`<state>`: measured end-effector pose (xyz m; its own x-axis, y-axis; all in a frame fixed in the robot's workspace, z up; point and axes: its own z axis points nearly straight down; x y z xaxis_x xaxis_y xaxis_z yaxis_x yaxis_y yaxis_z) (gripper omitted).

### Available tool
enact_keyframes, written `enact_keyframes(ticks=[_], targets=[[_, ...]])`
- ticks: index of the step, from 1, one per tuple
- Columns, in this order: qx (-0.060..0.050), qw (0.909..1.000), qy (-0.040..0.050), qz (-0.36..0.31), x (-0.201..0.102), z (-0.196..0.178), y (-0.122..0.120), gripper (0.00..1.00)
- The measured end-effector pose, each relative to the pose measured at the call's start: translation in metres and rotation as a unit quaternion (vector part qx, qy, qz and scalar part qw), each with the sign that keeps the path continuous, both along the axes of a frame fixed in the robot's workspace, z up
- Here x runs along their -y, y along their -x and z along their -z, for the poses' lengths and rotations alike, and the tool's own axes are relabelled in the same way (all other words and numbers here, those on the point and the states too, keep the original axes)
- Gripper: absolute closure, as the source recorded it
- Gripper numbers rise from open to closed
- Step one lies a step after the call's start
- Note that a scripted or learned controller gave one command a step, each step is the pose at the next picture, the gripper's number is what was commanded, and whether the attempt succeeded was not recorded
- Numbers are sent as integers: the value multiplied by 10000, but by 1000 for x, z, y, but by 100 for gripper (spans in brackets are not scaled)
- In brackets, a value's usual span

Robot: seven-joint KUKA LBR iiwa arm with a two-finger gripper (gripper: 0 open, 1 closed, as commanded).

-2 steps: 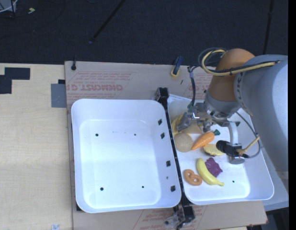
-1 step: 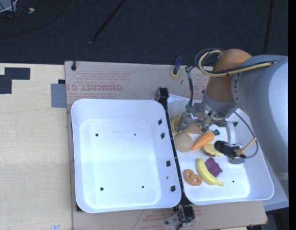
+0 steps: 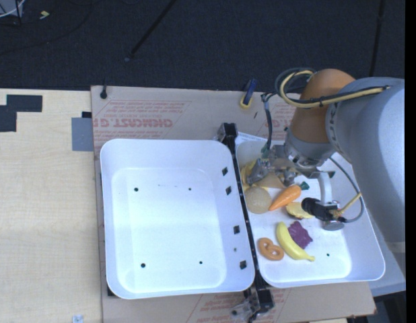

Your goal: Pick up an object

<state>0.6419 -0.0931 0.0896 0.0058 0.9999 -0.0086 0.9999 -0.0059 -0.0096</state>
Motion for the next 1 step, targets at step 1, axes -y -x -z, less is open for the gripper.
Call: enact_keyframes(ticks=[1], targets=[[6, 10000, -19, 1, -1, -10, -1, 100]])
